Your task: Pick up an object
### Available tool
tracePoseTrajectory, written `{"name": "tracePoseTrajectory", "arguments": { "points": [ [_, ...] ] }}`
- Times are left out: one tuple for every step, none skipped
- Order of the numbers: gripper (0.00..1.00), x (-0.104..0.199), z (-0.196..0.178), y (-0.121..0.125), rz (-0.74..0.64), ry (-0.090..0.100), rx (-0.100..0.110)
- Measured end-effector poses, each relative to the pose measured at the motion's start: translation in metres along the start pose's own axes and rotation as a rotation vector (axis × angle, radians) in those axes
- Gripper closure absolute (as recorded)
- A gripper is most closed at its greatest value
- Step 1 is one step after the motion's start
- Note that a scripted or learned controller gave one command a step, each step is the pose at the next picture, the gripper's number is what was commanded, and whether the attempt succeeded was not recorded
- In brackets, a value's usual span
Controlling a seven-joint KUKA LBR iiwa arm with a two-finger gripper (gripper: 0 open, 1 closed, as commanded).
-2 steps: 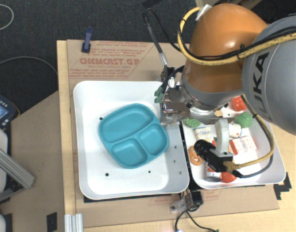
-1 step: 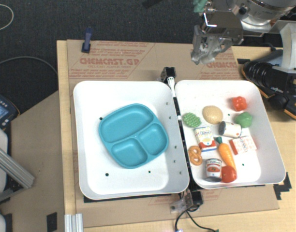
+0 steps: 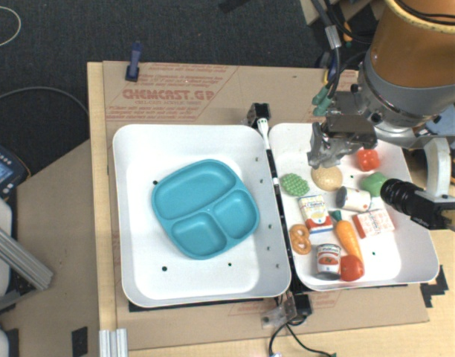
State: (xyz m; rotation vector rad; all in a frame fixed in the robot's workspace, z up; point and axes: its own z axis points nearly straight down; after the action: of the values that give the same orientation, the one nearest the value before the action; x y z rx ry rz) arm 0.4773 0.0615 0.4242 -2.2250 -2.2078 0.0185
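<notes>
Along the lower edge of the frame runs the cardboard-covered bench (image 3: 190, 326), and on it sit the two white bins side by side. Lower right, the right bin (image 3: 417, 262) holds a scatter of small toy foods: a little can (image 3: 328, 259) and a red piece (image 3: 352, 269) nearest the bottom, then a pretzel (image 3: 299, 238), a carrot (image 3: 349, 238), a small carton (image 3: 314, 209) and a white packet with red print (image 3: 373, 222). Further up lie a green ridged piece (image 3: 294, 184), a small white cylinder (image 3: 352, 198), a green round piece (image 3: 375, 184), a red tomato-like piece (image 3: 368, 158) and a tan, potato-like lump (image 3: 327, 178). At centre left, the left bin (image 3: 131, 199) carries a blue divided plate (image 3: 205, 208). Toward the upper right, the gripper (image 3: 326, 157) hangs low over the top of the right bin, just above the tan lump and seemingly touching or nearly touching it; whether anything sits between the fingers cannot be told from this angle, nor whether they are spread or closed. Above it rises the grey wrist and orange band of the arm (image 3: 413, 43). As a judgement, the pick is not yet shown done: every object appears to rest on the bin floor, so the grasp and lift remain, with the tan lump the likeliest target.
</notes>
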Motion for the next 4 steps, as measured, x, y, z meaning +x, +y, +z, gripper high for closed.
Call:
{"name": "tracePoseTrajectory", "arguments": {
  "points": [
    [1.0, -0.007, 0.182, 0.069, -0.005, 0.001, -0.001],
    [1.0, -0.015, 0.052, 0.029, -0.009, 0.006, -0.027],
    [1.0, 0.014, 0.157, 0.072, -0.011, 0.003, -0.006],
    [1.0, 0.077, 0.188, 0.025, -0.013, 0.004, -0.005]
  ]
}}
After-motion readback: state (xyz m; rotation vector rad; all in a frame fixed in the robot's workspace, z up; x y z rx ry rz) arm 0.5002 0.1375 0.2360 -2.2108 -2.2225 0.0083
